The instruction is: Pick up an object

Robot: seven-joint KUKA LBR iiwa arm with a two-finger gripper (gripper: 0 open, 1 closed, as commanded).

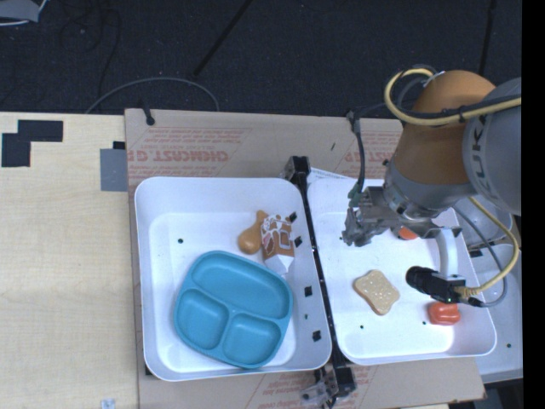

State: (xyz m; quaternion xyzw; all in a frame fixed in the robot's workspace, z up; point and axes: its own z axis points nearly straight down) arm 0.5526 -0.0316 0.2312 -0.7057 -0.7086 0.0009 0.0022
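Note:
My gripper (356, 231) hangs over the upper middle of the right bin (400, 343), its dark fingers pointing down and left. Nothing shows between them. A tan slice of toast (377, 291) lies flat on the bin floor, below and slightly right of the gripper. A small red-orange piece (444, 313) rests near the bin's lower right corner. Another orange bit (409, 233) peeks out from under the wrist.
The left bin (162, 228) holds a blue three-compartment plate (232, 308), plus a brown toy figure (251, 235) and a patterned white packet (278, 237) near the divider (311, 262). Cardboard lies under both bins; a wooden bench top extends to the left.

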